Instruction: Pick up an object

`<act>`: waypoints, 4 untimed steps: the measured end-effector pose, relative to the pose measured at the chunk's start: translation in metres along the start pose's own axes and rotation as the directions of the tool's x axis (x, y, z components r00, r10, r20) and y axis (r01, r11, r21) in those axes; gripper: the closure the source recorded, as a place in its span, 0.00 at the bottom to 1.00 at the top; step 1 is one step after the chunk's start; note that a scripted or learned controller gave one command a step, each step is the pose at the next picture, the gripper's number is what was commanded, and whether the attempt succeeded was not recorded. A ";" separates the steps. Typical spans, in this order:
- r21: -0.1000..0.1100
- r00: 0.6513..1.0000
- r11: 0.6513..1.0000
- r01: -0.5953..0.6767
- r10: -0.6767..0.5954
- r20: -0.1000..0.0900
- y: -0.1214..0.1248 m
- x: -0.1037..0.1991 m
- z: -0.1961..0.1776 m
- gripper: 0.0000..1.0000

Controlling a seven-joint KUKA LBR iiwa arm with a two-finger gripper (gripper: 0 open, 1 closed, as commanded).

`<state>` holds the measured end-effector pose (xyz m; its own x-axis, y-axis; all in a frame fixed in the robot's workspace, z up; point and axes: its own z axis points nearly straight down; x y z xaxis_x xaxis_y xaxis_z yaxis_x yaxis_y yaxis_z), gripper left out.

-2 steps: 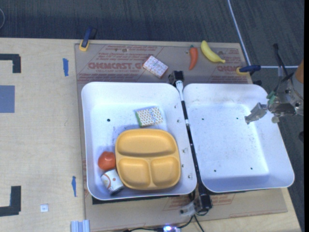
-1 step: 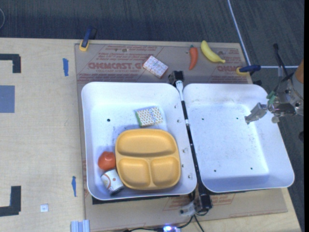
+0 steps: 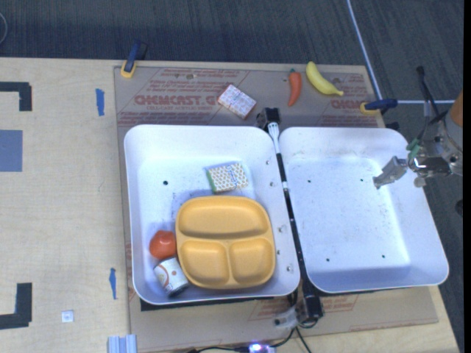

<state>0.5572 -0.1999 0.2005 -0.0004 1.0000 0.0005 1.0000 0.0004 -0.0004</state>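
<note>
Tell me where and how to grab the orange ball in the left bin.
Grip the orange ball across its rounded top, coming straight down. The yellow divided tray crowds one side and the small can another, so fingers probably fit best toward the bin wall.

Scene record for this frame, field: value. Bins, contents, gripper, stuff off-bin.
left bin: holds yellow divided tray, patterned sponge, red-orange round object, small white can
tray position: front of the left bin, flat, round object and can at its left side
right bin: speckled white floor
gripper: over the right bin's far right edge, nothing seen between its fingers
behind bins: patterned block, red pepper, banana on cardboard
</note>
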 end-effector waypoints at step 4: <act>-0.013 1.000 1.000 0.004 -0.004 0.004 0.061 -0.009 0.095 0.00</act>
<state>0.6181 -0.2089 0.1055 -0.0040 1.0000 -0.0031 0.9999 0.0041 0.0124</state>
